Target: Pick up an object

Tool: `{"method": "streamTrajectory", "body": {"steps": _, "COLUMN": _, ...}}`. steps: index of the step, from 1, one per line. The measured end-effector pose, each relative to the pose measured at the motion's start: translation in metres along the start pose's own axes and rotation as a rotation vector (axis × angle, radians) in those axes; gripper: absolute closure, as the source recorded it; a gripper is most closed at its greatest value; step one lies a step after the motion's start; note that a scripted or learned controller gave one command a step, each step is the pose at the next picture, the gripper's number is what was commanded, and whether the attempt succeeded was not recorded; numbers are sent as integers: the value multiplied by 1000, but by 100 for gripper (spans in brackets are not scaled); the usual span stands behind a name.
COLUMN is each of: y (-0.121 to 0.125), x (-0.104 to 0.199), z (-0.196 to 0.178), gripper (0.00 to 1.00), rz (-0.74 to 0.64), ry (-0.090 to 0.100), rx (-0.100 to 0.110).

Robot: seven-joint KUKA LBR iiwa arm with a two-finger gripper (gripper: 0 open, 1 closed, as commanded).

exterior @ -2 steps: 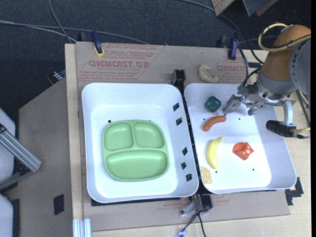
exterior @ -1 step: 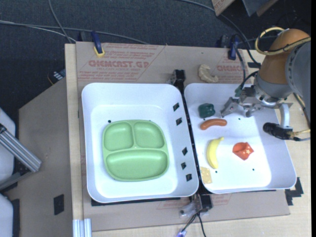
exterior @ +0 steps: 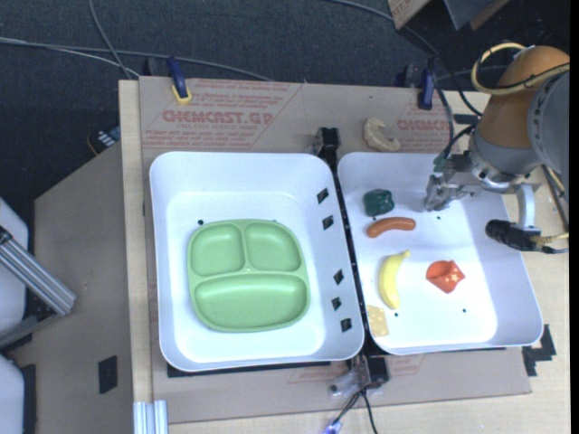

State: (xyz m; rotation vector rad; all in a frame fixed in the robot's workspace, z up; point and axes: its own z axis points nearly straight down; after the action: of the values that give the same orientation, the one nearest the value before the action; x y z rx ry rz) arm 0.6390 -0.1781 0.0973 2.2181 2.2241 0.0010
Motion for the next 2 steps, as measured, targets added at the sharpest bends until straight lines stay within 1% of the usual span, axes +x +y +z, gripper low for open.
{"method": "streamTrajectory", "body": {"steps": 1, "y": 9, "x": 7, "z": -53, "gripper": 100, "rz": 1, "ry": -1, "rx": -6}}
{"method": "streamTrajectory", "body": {"steps": 2, "y": 5, "x": 3, "z": -117, "gripper": 100, "rz": 3, "ry": -2, "rx": -8}}
